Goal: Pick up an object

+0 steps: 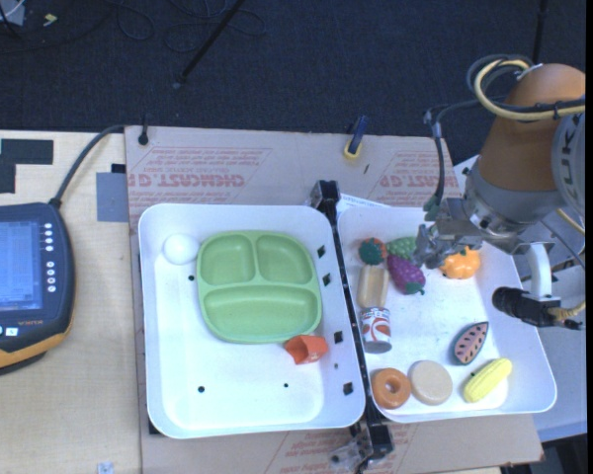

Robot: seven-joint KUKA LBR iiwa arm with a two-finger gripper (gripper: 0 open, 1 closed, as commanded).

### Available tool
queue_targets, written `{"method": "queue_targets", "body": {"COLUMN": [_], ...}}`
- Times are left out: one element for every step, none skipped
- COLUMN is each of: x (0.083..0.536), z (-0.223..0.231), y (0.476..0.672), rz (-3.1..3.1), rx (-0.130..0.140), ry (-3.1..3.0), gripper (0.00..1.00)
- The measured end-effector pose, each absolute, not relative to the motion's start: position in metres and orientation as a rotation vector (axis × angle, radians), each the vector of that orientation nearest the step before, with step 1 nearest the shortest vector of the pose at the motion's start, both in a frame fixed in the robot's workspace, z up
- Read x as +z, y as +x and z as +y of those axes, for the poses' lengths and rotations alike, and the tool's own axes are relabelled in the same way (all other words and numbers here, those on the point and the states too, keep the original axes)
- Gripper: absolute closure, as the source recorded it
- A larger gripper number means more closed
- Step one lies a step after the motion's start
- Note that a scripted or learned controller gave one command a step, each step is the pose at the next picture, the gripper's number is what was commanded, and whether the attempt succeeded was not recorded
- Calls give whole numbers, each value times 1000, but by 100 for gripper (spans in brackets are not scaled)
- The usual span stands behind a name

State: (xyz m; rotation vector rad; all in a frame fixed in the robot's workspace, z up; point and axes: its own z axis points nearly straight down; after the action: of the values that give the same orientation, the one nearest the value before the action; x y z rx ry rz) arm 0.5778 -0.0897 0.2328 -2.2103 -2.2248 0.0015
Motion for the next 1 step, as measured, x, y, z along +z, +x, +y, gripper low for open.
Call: {"method": "queue_targets", "body": {"x": [225], "z": [-53], "y": [582], "rz": [-2220], "rx": [6], "ry": [-2213], "gripper": [100]}}
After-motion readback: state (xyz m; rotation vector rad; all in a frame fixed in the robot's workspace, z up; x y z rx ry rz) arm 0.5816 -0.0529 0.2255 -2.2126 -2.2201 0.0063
